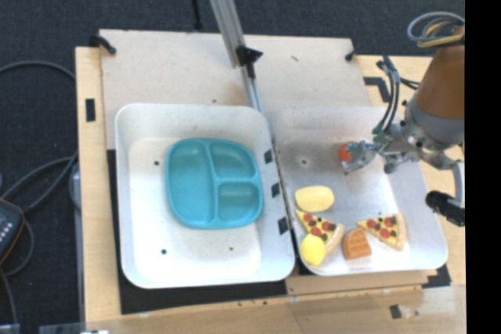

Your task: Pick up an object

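Note:
My gripper (358, 156) hangs over the middle of the right bin (329, 129), reaching in from the right. A small red object (345, 153) sits right at its tip, partly covered by grey gripper parts. I cannot see whether it is held or only lies beneath. Along the bin's front lie a pale yellow oval piece (315, 198), a pizza slice (319, 228), a round yellow piece (312, 250), an orange block (357, 244) and a second pizza slice (385, 229).
The left bin (133, 168) holds a blue divided plate (213, 184). A metal post (227, 12) slants up from between the bins at the back. The arm's grey wrist and orange band (442, 94) stand over the right bin's right side.

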`<state>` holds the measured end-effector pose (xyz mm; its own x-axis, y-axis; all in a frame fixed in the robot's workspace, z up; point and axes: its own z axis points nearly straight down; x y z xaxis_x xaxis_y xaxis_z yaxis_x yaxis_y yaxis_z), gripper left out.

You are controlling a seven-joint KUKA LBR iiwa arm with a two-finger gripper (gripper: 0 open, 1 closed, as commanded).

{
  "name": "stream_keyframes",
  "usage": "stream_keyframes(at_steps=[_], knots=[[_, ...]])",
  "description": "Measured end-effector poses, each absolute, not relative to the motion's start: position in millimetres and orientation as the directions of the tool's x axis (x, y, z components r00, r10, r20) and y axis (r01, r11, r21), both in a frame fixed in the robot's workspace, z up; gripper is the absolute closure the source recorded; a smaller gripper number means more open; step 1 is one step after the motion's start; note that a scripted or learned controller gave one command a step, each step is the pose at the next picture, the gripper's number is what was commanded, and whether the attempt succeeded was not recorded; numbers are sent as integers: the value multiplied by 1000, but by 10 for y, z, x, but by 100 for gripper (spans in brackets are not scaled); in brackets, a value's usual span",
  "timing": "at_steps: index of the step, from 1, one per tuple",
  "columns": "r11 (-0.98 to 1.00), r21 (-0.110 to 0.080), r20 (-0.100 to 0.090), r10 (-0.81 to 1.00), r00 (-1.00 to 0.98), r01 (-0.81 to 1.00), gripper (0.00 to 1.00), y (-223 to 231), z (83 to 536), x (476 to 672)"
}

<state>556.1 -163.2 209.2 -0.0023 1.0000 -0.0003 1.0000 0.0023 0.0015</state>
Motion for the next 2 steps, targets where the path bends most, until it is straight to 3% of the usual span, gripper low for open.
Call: stream_keyframes(at_steps=[1, 2], knots=[[1, 1, 0, 1000, -1, 1000, 0, -1632, 2092, 5561], [0, -4, -1, 1000, 0, 1000, 0, -1676, 1486, 5609]])
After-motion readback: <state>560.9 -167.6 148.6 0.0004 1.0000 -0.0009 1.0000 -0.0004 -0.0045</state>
